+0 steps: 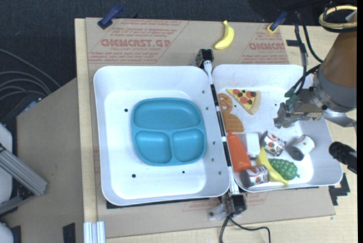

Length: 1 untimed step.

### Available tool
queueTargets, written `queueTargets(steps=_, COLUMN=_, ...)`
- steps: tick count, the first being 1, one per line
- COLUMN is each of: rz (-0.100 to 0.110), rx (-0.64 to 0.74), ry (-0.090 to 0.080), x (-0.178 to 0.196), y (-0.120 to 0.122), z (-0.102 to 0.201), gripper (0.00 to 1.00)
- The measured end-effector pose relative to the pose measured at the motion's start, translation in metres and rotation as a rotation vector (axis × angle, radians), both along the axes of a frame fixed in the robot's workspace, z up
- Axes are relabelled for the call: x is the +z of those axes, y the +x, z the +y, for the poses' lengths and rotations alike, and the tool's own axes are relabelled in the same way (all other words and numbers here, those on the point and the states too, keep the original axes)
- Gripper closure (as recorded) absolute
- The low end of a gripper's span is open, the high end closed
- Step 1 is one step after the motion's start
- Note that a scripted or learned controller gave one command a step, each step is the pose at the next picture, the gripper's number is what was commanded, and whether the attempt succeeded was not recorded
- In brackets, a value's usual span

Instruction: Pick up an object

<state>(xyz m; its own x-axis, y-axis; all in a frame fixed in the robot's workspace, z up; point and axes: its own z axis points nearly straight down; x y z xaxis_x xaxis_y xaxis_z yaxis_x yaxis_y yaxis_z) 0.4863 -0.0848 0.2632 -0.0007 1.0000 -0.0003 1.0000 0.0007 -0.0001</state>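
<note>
**Operator:** Where are you over the bins, and what lies under you?

**Guide:** Your grey two-finger gripper (pixel 290 114) hangs over the right-hand shallow white plastic bin (pixel 266 76), near its 3 o'clock wall. Your fingers point down and slightly left. They look close together with nothing between them, but the view is too coarse for me to tell how far apart they stand.

**Operator:** What can I pick?

**Guide:** The toys crowd the bin's lower half. A flat triangular toy pizza slice (pixel 244 98) lies at about 11 o'clock of the bin, well apart from you. A tan bread-shaped toy (pixel 232 122) sits near the 9 o'clock wall, with an orange carrot-like stick (pixel 238 152) just below it. A small red-and-white toy can (pixel 274 145) lies just below your fingertips, at your 7 o'clock. A yellow piece (pixel 267 163) and a knobbly green toy (pixel 283 169) touch each other at the bin's 6 o'clock.

**Operator:** Which is best?

**Guide:** I judge the red-and-white can nearest. Shift toward 7 o'clock, centre over it, spread your fingers wide, and descend straight. Its neighbours press close, so a finger may land on the yellow piece. The pizza slice stands alone but is flat and may slip.

**Operator:** The other bin?

**Guide:** It holds a blue three-compartment plastic tray (pixel 168 129), at your 9 o'clock.
</note>
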Motion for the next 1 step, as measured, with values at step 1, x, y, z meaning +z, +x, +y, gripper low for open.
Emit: queueTargets(steps=1, rz=0.002, rx=0.0, ry=0.001, x=0.0038, y=-0.0071, z=-0.0017, gripper=1.0)
